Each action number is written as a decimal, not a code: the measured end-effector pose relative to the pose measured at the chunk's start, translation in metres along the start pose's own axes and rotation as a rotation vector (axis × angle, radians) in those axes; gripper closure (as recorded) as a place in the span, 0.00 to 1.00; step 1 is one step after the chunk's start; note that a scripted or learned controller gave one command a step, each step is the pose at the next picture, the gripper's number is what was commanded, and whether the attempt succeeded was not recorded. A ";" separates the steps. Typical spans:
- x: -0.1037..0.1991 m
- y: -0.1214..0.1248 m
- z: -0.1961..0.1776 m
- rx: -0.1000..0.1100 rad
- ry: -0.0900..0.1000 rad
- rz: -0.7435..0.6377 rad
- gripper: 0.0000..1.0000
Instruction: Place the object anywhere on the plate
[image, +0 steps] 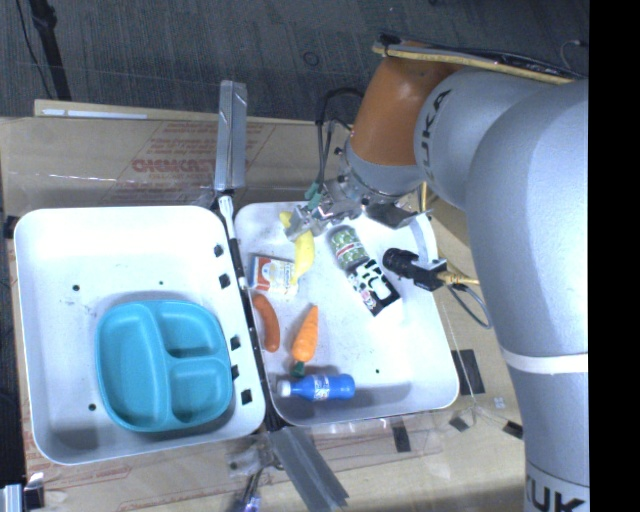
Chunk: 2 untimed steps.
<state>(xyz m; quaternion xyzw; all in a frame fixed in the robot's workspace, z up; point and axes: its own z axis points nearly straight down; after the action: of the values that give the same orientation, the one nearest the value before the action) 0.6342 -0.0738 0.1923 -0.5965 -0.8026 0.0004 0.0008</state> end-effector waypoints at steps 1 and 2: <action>0.075 -0.043 -0.034 0.001 0.000 -0.004 1.00; 0.147 -0.068 0.002 0.005 0.000 0.022 1.00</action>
<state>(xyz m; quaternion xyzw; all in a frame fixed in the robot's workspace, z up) 0.5269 0.0478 0.1903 -0.6052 -0.7961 0.0023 0.0021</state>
